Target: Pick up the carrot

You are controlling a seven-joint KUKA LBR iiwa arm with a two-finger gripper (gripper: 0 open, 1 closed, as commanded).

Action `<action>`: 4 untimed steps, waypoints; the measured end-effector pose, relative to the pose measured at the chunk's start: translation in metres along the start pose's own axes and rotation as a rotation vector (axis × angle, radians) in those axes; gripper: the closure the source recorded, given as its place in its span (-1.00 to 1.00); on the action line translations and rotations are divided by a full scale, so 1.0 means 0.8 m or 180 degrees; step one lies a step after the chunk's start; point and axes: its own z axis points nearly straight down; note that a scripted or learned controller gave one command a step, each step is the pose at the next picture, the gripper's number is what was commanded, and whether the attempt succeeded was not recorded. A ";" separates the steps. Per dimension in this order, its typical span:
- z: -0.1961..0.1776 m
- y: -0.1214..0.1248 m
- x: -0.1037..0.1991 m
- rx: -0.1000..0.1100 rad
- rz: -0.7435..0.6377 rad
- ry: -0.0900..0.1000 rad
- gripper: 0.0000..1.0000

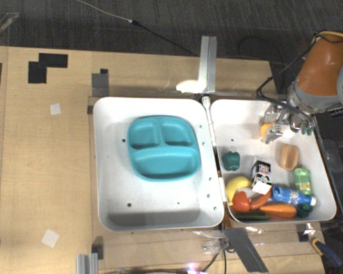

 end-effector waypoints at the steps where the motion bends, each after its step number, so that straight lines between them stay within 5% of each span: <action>1: -0.018 0.002 -0.005 0.0004 -0.0012 -0.0039 1.00; 2: 0.018 -0.032 0.009 -0.0008 -0.0860 0.0031 1.00; 3: 0.018 -0.032 0.009 -0.0009 -0.0861 0.0033 -1.00; 4: 0.022 -0.028 -0.017 -0.0013 -0.0102 0.0106 -1.00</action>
